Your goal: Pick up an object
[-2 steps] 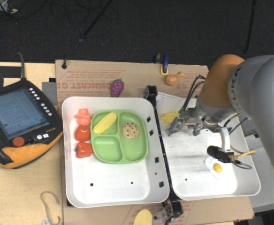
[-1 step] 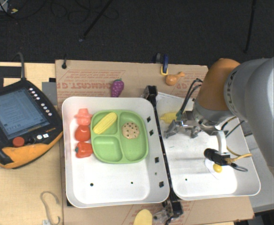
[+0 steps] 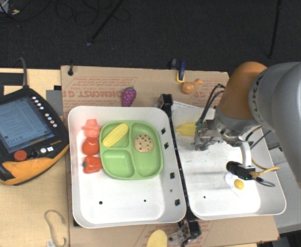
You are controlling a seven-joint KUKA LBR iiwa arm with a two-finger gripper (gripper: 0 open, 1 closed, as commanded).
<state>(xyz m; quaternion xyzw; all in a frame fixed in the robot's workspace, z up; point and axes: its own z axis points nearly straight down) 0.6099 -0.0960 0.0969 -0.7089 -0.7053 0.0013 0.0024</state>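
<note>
Nearest the lens, a yellow rounded lump (image 3: 158, 237) lies on the cardboard (image 3: 99, 81) just below the seam between the two bins; a pale hook (image 3: 55, 224) lies on the bench at the view's lower left.

Left bin (image 3: 119, 205): green divided plate (image 3: 122, 163) sits in the upper half; corn cob (image 3: 114, 134) in its upper-left compartment, cookie (image 3: 143, 143) in the right-hand one; three red-to-pink toys (image 3: 90, 146) line up in a column just beside the plate's left rim.

Right bin (image 3: 217, 199): gripper (image 3: 202, 139) hangs over the upper-left part of the floor; I cannot tell from here whether it is apart or together. Yellow piece (image 3: 185, 129), the nearest candidate to pick, lies just beside the gripper on the view's left, close to the bin's left wall; I cannot tell whether they touch. Fried-egg toy (image 3: 236, 183) lies lower right in the same bin, apart from the gripper.

Beyond the bins, on the cardboard: purple grape bunch (image 3: 129, 95); orange gourd-shaped toy (image 3: 190, 85); blue-and-yellow clamp (image 3: 181, 72) at the far edge. Teach pendant (image 3: 21, 130) rests on the bench at the view's left.
</note>
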